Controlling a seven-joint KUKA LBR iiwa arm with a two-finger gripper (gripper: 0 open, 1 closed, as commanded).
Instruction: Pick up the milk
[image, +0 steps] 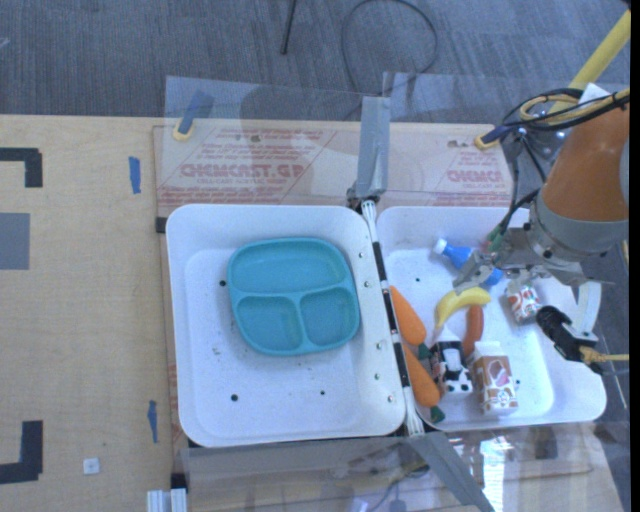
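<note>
The milk (456, 372) is a small black-and-white, cow-patterned carton standing near the front of the right bin (575, 400), between a carrot and a brown carton. My gripper (487, 268) hangs over the back half of the same bin, beside a blue-and-white bottle (453, 251) and just above a banana (460, 303). It is well behind the milk and apart from it. The grey wrist and orange band (595, 165) rise to the right of it.
Around the milk lie two carrots (407, 314) (424, 380), a sausage (473, 325) and a brown carton (495, 383). A small brown-and-white packet (522, 302) sits further right. The left bin (200, 330) holds a teal divided plate (294, 295).
</note>
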